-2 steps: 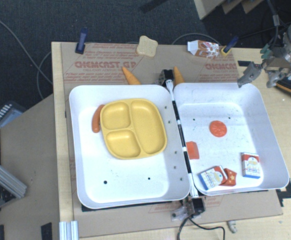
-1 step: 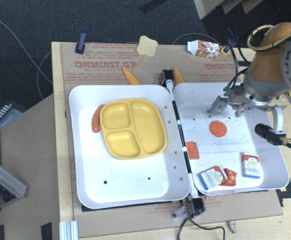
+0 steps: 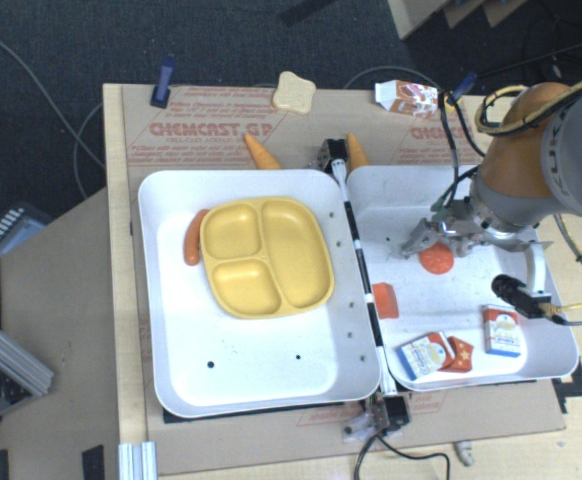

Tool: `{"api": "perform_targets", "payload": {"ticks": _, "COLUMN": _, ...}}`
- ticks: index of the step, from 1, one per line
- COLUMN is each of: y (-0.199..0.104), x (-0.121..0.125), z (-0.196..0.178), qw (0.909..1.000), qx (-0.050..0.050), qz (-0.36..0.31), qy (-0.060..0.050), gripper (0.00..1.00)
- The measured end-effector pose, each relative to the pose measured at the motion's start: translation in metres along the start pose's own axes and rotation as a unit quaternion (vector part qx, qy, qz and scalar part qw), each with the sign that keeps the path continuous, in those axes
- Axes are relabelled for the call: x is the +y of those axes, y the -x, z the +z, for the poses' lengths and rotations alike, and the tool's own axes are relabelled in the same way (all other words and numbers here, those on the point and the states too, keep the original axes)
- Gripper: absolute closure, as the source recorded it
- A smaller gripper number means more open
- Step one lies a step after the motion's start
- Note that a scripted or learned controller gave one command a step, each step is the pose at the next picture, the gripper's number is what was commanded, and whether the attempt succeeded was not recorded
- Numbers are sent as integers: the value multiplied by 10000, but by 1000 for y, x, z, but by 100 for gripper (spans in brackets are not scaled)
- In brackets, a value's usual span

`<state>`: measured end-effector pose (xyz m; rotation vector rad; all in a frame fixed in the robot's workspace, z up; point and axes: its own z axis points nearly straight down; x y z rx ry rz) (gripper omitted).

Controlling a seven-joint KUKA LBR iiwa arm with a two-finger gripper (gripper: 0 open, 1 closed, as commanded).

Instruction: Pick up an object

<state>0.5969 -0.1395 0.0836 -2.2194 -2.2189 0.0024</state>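
Lettering "CHEMCAST GP" (image 3: pixel 211 128) marks the board behind the bins; end effector (image 3: pixel 439 238) spread above red ball (image 3: pixel 436 260).

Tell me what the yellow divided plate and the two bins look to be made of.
Yellow divided plate: likely molded plastic, matte to slightly satin; uniform colour, soft rounded compartment ridges, faint sheen. Left bin and right bin: probably thin formed plastic, smooth white finish; rounded corners and rolled rims suggest it, though coated metal can't be ruled out.

Two white bins (image 3: pixel 171 368), one yellow tray (image 3: pixel 266 256), two cartons (image 3: pixel 434 353), one sausage (image 3: pixel 191 240).
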Motion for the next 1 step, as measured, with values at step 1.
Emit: {"api": "perform_targets", "payload": {"ticks": 1, "y": 0, "x": 1, "z": -11, "qw": 10000, "qx": -6, "qz": 0, "qy": 23, "gripper": 100}}
